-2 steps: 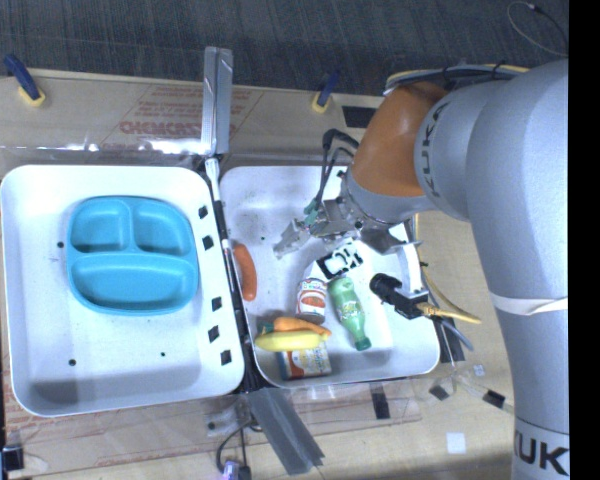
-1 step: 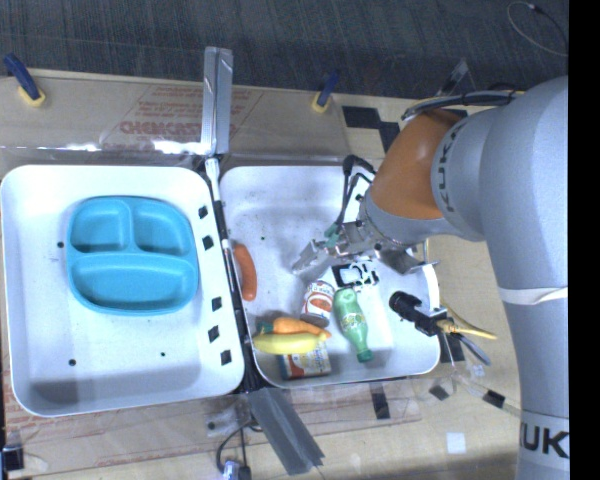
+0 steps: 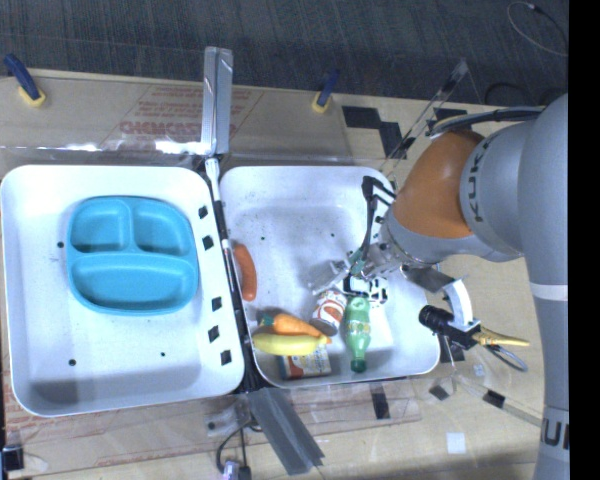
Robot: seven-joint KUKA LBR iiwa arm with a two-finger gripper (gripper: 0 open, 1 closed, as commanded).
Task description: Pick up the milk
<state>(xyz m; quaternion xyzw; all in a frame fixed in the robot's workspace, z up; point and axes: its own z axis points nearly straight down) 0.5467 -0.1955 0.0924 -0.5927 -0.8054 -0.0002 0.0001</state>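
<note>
The milk (image 3: 365, 290), a small carton with black and white patches, is seen in the right bin (image 3: 280, 193), directly beneath the pincer (image 3: 363, 271) and touching the top of a green bottle (image 3: 356, 334). Its long axis cannot be made out, being partly hidden. Whether the pincer is clenched or released cannot be told

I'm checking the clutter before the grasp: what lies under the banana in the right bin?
A carton-like pack with a red-and-white label pokes out from beneath the banana, and a carrot lies along its upper edge. The banana covers the rest of the pack, so its label stays unreadable.
</note>
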